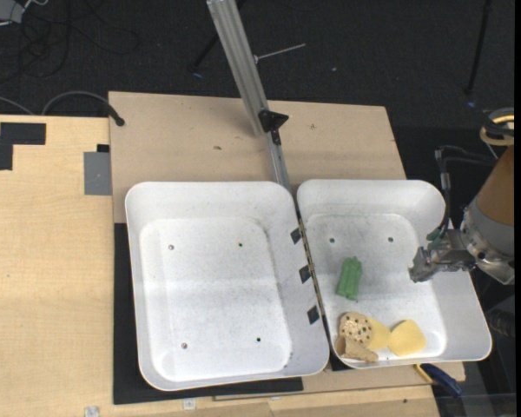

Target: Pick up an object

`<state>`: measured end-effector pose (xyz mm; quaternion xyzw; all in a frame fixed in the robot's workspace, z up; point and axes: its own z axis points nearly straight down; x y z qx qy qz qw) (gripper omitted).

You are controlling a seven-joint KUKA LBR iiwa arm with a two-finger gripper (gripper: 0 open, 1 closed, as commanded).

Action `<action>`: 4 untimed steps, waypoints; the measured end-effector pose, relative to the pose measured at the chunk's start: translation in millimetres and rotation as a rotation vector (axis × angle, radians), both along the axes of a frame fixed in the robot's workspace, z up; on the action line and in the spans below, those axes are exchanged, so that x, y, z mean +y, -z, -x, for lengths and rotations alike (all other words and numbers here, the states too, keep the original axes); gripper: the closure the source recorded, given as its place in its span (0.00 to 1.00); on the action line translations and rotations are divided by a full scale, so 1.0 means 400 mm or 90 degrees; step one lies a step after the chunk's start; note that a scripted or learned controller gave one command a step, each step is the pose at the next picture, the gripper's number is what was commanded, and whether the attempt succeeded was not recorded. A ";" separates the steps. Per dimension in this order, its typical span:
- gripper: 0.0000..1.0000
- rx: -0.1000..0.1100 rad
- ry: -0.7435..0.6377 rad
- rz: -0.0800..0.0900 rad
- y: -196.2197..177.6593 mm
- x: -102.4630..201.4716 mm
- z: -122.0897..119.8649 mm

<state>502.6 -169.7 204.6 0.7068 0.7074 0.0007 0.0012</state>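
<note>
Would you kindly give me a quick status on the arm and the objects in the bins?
Gripper at right bin's right side, nothing seen between its fingers. Green object mid-bin; yellow piece and speckled piece at near edge. Nothing blocking them.

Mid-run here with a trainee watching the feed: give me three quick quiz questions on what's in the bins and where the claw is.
1. True or false: the green block lies in the right bin.
2. Which bin is the claw over?
3. Multiple choice: nearest the right bin's front rim is A) the green block, B) the yellow piece beside the speckled cookie-like piece, C) the claw.

Key
1. True; it lies near the divider, apart from the other pieces.
2. The right bin, at its right side, away from the block.
3. B.
</note>
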 end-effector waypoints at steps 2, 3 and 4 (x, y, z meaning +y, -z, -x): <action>1.00 0.003 -0.003 -0.002 -0.010 0.255 -0.069; 1.00 0.005 -0.002 -0.002 0.007 0.380 -0.080; 1.00 0.004 -0.002 -0.002 0.016 0.499 -0.099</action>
